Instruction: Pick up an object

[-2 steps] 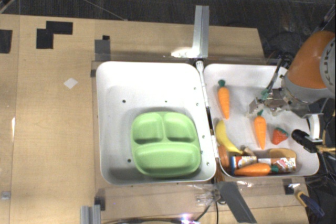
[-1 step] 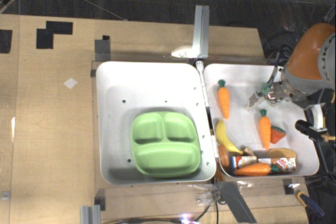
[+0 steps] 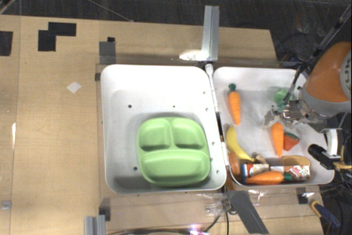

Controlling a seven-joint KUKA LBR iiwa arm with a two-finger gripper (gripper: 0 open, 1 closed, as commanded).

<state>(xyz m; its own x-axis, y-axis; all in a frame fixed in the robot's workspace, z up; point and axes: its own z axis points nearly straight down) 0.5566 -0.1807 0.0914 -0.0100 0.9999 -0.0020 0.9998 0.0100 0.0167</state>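
Now, a quick read of the scene.
Arm: reaching in from 3 o'clock, its jaws point(image 3: 283, 113) low over the right bin point(image 3: 250, 82).
Jaws: too small and cluttered to tell whether wide or narrow; nothing visibly held.
Nearest object: a carrot point(image 3: 277, 138) just at 6 o'clock of them.
Other objects: second carrot point(image 3: 235, 105) at 9 o'clock, banana point(image 3: 237, 146) at 7 o'clock, more items along the bin's 6 o'clock wall.
Left bin point(image 3: 118, 118): carries a green tray point(image 3: 173, 149).
Progress: judged early; no pick done, grasp and lift remain.
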